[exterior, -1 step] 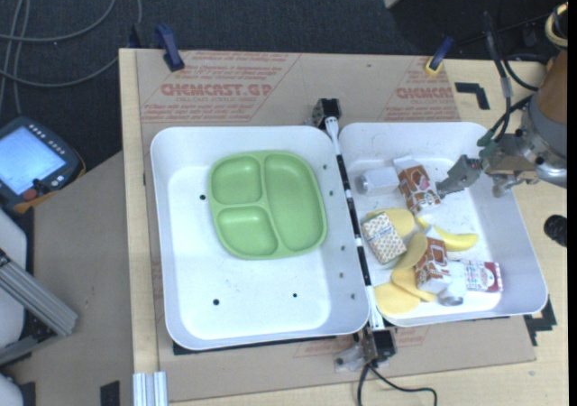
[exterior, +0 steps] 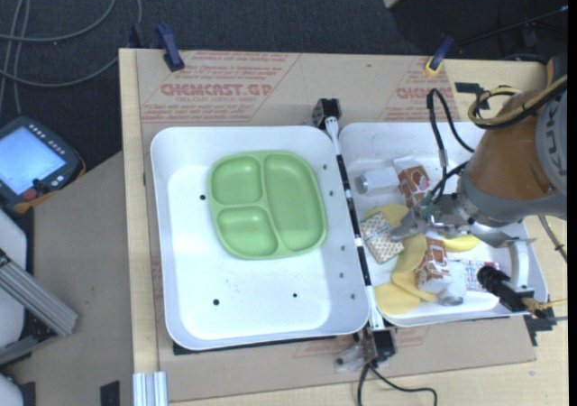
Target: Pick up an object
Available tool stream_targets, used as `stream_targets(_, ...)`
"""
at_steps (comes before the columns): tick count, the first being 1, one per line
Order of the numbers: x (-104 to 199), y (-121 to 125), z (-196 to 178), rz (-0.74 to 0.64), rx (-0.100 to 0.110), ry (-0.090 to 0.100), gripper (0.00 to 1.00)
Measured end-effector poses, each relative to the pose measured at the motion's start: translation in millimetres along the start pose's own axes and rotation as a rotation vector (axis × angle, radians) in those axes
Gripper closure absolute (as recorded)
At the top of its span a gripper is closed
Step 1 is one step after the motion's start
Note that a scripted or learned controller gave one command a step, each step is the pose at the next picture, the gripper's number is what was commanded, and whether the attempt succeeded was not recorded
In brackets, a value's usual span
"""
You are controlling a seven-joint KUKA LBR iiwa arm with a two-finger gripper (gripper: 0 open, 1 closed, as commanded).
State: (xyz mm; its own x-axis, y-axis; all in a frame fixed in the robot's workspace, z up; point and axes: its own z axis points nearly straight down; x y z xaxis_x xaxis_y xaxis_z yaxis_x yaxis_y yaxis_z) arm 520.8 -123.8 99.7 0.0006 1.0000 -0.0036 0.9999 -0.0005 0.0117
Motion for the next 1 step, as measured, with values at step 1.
stream_targets(1,25.4,60.7,11.6,0.0,0.002,0.001,0.0)
